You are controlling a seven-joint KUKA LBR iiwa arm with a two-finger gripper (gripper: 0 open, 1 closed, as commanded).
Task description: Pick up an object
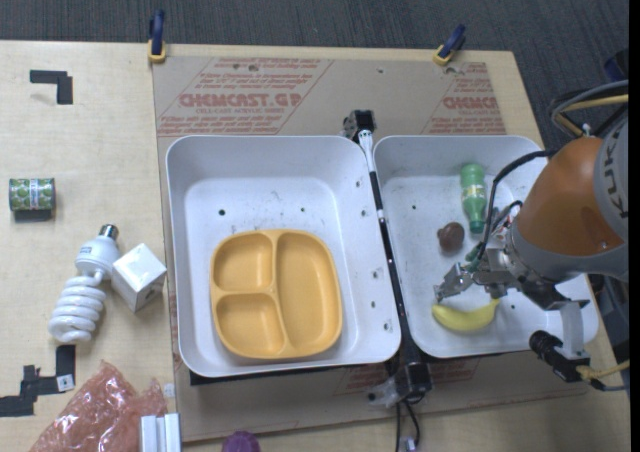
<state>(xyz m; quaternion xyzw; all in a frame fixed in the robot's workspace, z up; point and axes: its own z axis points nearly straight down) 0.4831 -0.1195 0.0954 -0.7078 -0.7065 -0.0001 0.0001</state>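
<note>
In the right bin (420,335) lie a yellow banana (464,316) near the front wall, a small brown round object (451,235) in the middle, and a green bottle (473,196) toward the back. My gripper (458,282) hangs low over the bin, just above the banana and below the brown object. Its metal fingers point left and look spread, with nothing seen between them. The orange band of the arm (570,202) covers the bin's right part.
The left bin (190,240) holds a yellow three-compartment plate (276,292). Left of the bins on the bench lie a spiral light bulb (82,292), a white cube (139,276), a green can (31,195) and a pink mesh bag (100,408).
</note>
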